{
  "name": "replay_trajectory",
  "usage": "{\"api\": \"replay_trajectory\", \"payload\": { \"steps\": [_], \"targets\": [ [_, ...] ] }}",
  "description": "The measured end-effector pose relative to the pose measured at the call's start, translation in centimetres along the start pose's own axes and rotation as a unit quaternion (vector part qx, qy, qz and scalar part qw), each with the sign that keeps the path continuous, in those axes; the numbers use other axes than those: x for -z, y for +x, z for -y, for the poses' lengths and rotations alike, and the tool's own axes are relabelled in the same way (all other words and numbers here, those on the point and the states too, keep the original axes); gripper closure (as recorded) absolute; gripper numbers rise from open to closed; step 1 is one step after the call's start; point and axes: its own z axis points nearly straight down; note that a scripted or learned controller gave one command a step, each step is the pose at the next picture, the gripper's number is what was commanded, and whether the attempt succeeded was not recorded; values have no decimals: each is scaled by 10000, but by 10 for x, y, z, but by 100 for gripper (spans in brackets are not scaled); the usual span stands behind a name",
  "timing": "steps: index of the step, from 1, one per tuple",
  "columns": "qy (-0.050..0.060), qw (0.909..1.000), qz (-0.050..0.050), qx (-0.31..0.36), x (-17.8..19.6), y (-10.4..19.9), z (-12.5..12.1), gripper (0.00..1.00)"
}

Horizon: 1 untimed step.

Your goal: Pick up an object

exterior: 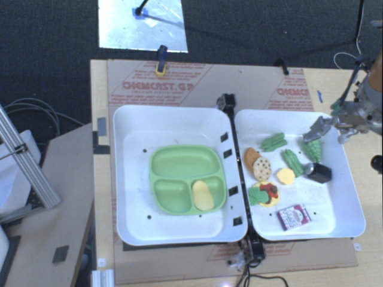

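Camera view: I see the gripper (320, 128) over the right bin (344, 178), fingers apart with nothing between them. A green toy (313, 150) lies just below it, a black block (319, 172) further below, a green pod (274, 142) to its left.

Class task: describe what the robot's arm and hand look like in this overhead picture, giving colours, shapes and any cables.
At the right edge, a sliver of the arm shows orange above grey metal. The hand is grey and silvery, with angular metal parts and a small teal-green piece near the wrist. A thin pale cable loops beside the arm.
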Motion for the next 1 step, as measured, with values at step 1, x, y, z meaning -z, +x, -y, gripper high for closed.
{"api": "replay_trajectory", "payload": {
  "steps": [1],
  "targets": [
    [35, 10000, -17, 18, -42, 50, 58, 0]
  ]
}}
